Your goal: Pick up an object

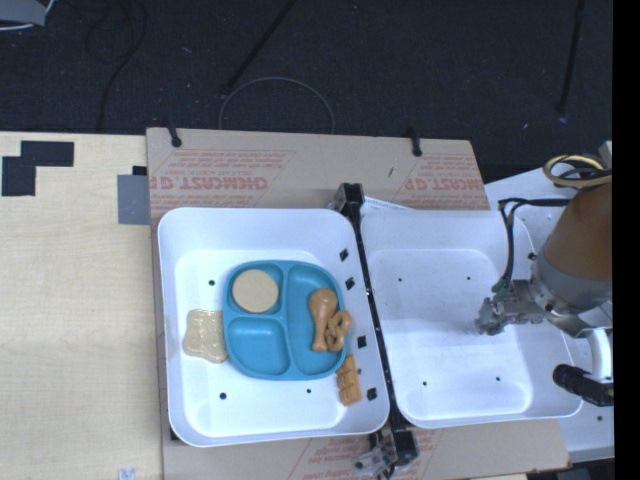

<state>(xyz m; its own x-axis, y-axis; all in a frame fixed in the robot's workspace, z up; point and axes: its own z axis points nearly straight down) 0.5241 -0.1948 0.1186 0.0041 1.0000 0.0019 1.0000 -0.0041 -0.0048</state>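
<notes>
At the lower centre, a tan piece [348, 380] lies by the blue tray [262, 350] in the left bin [190, 238]. The gripper [493, 317] hovers over the right bin [440, 408], all objects lying leftward, across the divider.

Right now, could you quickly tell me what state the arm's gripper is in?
Gripper: over the right bin, near its right side; open or shut cannot be told from this view.
</notes>
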